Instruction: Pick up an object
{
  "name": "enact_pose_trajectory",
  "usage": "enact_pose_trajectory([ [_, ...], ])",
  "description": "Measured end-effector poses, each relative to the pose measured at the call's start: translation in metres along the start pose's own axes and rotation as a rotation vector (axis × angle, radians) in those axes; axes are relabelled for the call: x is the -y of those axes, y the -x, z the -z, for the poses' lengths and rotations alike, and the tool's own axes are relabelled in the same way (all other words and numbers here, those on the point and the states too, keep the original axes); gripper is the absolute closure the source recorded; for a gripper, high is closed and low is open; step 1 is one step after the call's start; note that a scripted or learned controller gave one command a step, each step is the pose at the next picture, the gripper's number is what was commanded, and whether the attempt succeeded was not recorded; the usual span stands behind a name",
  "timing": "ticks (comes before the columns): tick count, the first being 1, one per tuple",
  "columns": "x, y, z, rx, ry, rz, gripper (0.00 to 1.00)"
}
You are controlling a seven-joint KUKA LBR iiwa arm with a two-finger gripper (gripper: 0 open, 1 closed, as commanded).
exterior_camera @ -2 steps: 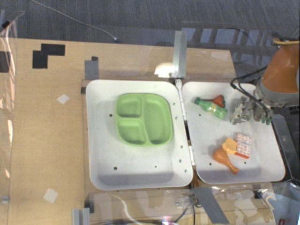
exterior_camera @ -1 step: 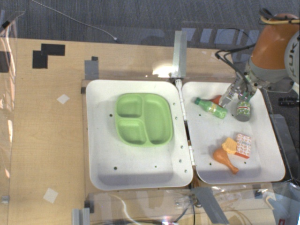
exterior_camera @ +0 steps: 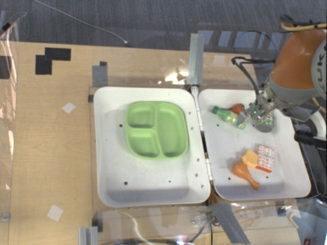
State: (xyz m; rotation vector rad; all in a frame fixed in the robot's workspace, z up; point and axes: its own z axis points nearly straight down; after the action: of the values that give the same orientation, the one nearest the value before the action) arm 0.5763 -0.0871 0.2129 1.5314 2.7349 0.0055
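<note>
**Arm bent low over the right bin, pincer among the bottle and small toys**

The grey arm (exterior_camera: 301,60) reaches in from the right, its orange band high at the upper right and the wrist angled down and leftward into the right bin (exterior_camera: 286,188). The pincer (exterior_camera: 254,114) sits low at the upper part of that bin. Whether it is spread or closed cannot be told from this slanted view; the tips are blurred against a grey round piece of the wrist just to their right.

Just left of the pincer lies a green bottle (exterior_camera: 227,116), on its side, its near end touching or almost touching the tips; contact cannot be confirmed. A small red-orange object (exterior_camera: 237,107) lies just behind the bottle, close to the pincer's left.

Below the pincer, well apart from it, rest a pink-and-white packet (exterior_camera: 265,156), a yellow piece (exterior_camera: 250,158) beside it, and an orange pear-shaped toy (exterior_camera: 245,173).

Far left of the pincer, the left bin (exterior_camera: 110,182) holds a green divided plate (exterior_camera: 156,129). Both bins stand on the tabletop (exterior_camera: 46,152).
</note>
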Motion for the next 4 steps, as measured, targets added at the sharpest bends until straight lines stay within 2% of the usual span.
enact_pose_trajectory([
  [1,0.007,-0.063,-0.028,-0.003,-0.007,-0.661,1.0],
  [2,-0.025,-0.19,-0.029,-0.006,-0.009,-0.813,1.0],
  [3,-0.028,-0.201,-0.028,-0.001,-0.007,-1.269,1.0],
  [4,-0.042,-0.24,-0.023,0.001,-0.009,-1.643,1.0],
])
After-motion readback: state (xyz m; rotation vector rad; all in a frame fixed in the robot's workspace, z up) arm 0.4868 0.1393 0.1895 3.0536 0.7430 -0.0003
